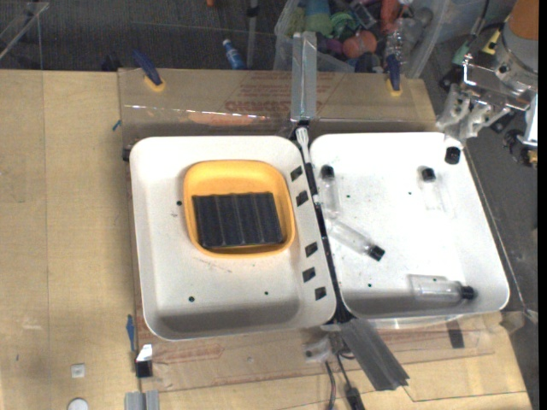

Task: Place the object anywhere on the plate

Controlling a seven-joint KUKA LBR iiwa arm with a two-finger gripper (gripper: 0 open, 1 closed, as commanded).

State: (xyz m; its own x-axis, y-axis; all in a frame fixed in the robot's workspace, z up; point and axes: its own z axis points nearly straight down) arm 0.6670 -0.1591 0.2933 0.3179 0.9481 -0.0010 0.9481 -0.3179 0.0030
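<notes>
Wooden bench (60, 229) carries two shallow white bins side by side, touching along a centre seam with a row of small black tabs (306, 225).

Left bin (222, 314): holds one yellow plate (239, 174), rounded-square, sitting in the upper-middle of the bin. On the plate is the black ribbed block (238, 220), flat, ribs running top to bottom. It covers most of the plate floor and is fully inside the rim.

Right bin (483, 229): loose clear plastic tubes with black caps.
- biggest tube (436, 289) lies flat near the bin's lower right corner, cap toward the right wall
- second tube (355, 240) lies on a slant near the seam, black end pointing down-right
- third tube (327, 190) is hard against the seam, black cap at its upper end
- fourth tube (432, 193) is upper-middle, very faint, black cap at the top
- small black cap (452, 154) sits in the upper right corner; can't tell if a tube is attached

Behind the bins is a clear tub of coloured toys (363, 11), and a blue clamp (152, 77) stands at the back edge.

My gripper (466, 114) is outside the bins, just past the upper right corner of the right bin. I can't tell from this angle whether it's open or closed, and I see nothing in it.

The block is well apart from me, across the whole right bin and the seam, over in the left bin on the plate.
</notes>
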